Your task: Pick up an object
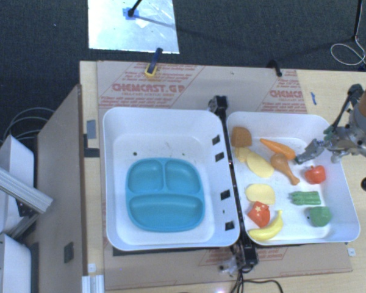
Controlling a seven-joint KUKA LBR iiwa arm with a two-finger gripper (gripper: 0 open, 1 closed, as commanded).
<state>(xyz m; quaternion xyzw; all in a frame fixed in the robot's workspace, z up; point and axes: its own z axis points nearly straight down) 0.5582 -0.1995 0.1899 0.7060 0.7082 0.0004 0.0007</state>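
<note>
The grey two-finger gripper [312, 153] hovers over the right-hand shallow white bin [348, 224] w/ jaws approx. narrow and nothing between them; view is poor. Nearest target: the small red plastic tomato [315, 174], just below the jaws. The orange plastic carrot [278, 146] lies to camera-left, long axis left-right, tip pointing toward the jaws.

Toy food [274, 185] crowding right bin [348, 209]
</note>
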